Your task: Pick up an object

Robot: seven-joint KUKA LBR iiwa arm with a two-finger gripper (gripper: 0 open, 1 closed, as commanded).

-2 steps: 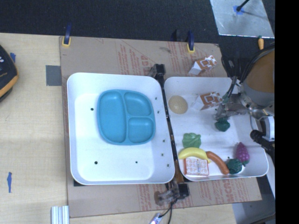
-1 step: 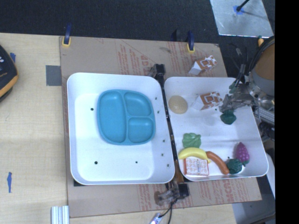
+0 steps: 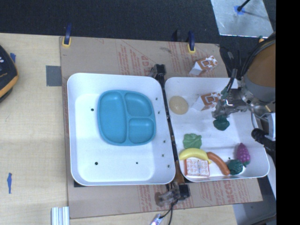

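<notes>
My gripper point(image 3: 224, 109) hangs over the upper right part of the right bin point(image 3: 187, 86), with the arm coming in from the right. Directly under its tip lies a dark green lumpy toy point(image 3: 221, 123), touching or nearly touching it. Just to the left of the gripper is a small brown and white carton point(image 3: 208, 99). Further left in the same bin sits a beige round piece point(image 3: 178, 105).
Along the right bin's front lie a light green leafy toy point(image 3: 191, 140), a banana point(image 3: 193, 153), a red and white packet point(image 3: 197, 168), an orange sausage point(image 3: 218, 163), a dark green piece point(image 3: 236, 167) and purple grapes point(image 3: 242, 153). The left bin point(image 3: 84, 168) holds a blue divided plate point(image 3: 126, 116). Another carton point(image 3: 204, 65) lies behind the bins.
</notes>
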